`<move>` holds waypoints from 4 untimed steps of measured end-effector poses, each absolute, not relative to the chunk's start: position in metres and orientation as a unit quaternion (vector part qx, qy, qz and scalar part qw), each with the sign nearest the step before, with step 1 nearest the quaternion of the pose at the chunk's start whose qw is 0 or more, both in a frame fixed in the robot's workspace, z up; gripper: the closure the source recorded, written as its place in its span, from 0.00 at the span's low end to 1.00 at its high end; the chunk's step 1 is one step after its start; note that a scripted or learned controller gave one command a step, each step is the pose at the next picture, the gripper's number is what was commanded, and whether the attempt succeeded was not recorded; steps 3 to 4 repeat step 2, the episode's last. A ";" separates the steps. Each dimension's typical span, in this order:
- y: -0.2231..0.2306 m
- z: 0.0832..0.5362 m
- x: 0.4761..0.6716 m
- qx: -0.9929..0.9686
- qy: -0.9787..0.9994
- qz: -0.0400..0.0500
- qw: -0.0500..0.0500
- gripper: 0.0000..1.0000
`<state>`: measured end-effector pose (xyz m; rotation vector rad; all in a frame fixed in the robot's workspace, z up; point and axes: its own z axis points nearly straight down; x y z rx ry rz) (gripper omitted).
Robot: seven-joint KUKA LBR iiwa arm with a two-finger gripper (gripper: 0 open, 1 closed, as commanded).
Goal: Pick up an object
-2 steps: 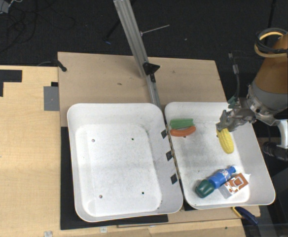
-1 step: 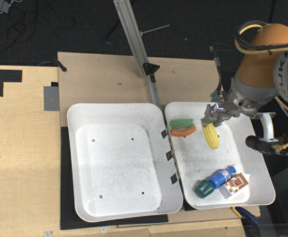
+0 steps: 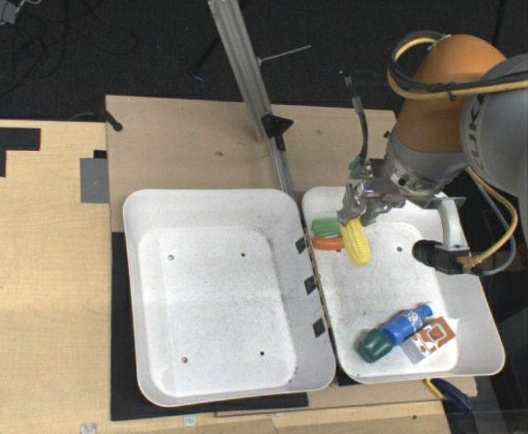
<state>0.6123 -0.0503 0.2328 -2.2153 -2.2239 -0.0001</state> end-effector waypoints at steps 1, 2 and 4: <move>0.000 0.223 0.624 -0.706 -0.708 0.000 0.001 1.00; 0.054 0.236 0.624 -0.705 -0.709 0.000 0.001 1.00; 0.054 0.236 0.624 -0.705 -0.709 0.000 0.001 1.00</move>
